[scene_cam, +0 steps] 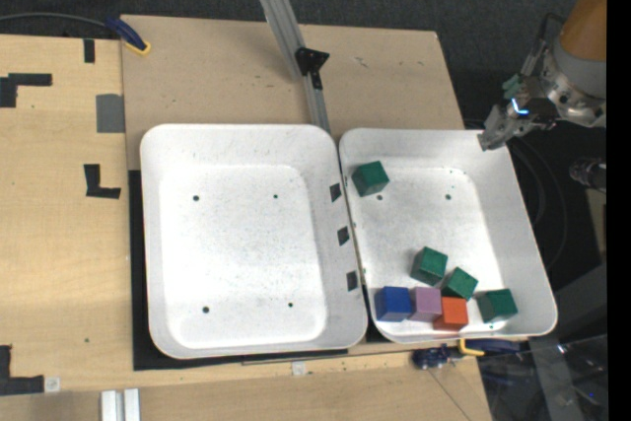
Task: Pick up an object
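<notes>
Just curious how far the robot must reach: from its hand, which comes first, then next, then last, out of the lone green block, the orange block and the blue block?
Seen from the camera above, measured from the hand at the right bin's upper right corner:
1. Lone green block, by itself in the right bin's upper left part.
2. Orange block, in the cluster along the bin's bottom edge.
3. Blue block, at the left end of that cluster.

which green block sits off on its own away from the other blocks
The green cube near the far left corner of the right-hand white bin. The other three green cubes crowd the near edge with the blue, purple and orange ones.
</notes>
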`<state>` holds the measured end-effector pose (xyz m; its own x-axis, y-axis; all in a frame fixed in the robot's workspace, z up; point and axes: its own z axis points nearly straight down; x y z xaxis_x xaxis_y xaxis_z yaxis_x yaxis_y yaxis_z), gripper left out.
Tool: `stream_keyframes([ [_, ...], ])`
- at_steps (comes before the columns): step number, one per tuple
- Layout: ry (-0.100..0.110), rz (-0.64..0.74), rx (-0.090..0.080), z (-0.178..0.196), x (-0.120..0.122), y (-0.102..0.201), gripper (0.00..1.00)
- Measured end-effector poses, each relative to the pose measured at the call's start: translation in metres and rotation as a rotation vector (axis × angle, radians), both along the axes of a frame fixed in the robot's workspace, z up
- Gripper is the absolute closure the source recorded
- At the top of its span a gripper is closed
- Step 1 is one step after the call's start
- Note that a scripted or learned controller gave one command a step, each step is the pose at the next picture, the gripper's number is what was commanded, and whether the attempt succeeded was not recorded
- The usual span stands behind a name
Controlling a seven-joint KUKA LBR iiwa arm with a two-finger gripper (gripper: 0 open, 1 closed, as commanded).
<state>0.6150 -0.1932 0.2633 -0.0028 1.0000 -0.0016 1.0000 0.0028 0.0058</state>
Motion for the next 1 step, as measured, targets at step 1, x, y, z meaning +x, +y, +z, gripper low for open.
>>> stream_keyframes([
  [1, 0.007, 0.003, 0.003, -0.0147, 0.0000, 0.0508, 1.00],
])
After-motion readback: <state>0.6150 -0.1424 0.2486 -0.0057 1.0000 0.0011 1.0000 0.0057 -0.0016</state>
